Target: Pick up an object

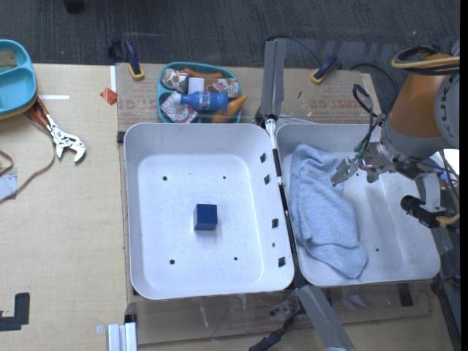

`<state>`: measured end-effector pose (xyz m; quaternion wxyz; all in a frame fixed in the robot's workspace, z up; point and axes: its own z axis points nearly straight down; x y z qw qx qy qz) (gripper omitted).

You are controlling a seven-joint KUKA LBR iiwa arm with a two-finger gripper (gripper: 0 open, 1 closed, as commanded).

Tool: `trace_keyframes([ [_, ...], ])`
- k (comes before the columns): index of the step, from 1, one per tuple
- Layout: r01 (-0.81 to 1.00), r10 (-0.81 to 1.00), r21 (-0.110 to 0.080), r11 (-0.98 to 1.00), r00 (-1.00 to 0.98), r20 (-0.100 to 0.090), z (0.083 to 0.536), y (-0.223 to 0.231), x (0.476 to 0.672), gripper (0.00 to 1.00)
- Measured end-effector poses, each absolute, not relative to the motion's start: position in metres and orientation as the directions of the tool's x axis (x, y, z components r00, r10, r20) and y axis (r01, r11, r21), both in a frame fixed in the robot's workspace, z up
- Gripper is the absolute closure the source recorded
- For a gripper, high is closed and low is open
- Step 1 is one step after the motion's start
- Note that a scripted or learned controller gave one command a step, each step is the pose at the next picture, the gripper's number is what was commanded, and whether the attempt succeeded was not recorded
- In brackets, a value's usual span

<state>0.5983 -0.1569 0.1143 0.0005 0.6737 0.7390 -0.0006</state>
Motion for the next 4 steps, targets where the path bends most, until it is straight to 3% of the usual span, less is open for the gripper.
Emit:
trace_keyframes([
  [1, 0.996, 0.996, 0.0, -0.086, 0.086, -0.002, 0.201, -0.209, 0.584, 0.0],
  [2, 0.985, 0.985, -0.001, -0.174, 0.174, -0.001, 0.259, -0.143, 0.612, 0.0],
  [3, 0.983, 0.983, -0.003, -0.183, 0.183, -0.002, 0.236, -0.149, 0.556, 0.0],
  [4, 0.987, 0.987, -0.003, -0.162, 0.162, -0.002, 0.214, -0.026, 0.562, 0.0],
])
